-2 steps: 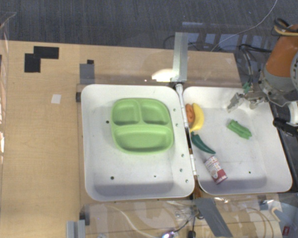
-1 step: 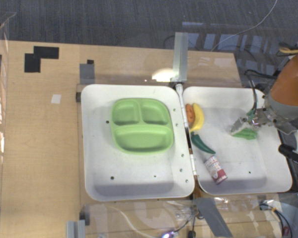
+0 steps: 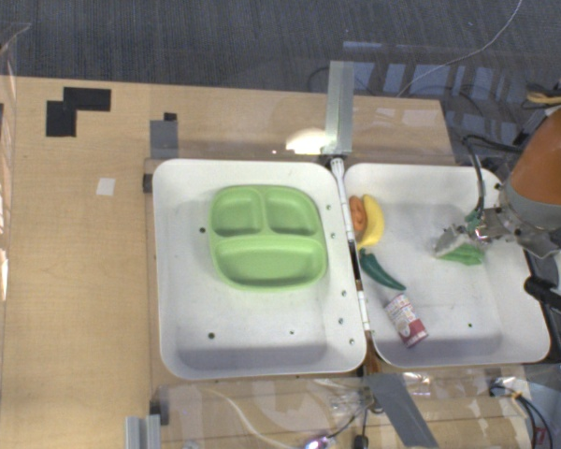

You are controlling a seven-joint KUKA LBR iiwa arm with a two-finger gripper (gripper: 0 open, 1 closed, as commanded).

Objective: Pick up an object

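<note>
Where the arm (image 3: 547, 171) reaches into the right bin (image 3: 505, 340), the jaws (image 3: 463, 238) sit directly over a light green object (image 3: 462, 255), touching or just above it; whether they are wide, narrow or gripping cannot be told. The green object lies toward the bin's right half, with bare white floor below it and to its left. Against the bin's left wall: a yellow banana (image 3: 373, 221) with an orange piece (image 3: 358, 214) beside it, then a dark green pepper-like item (image 3: 381, 271), then a small red-and-white can (image 3: 405, 317) on its side. All are well apart from the green object. The left bin (image 3: 182, 335) carries a green divided plate (image 3: 266, 236) near its centre. Both bins rest on the bench (image 3: 65, 279).
</note>
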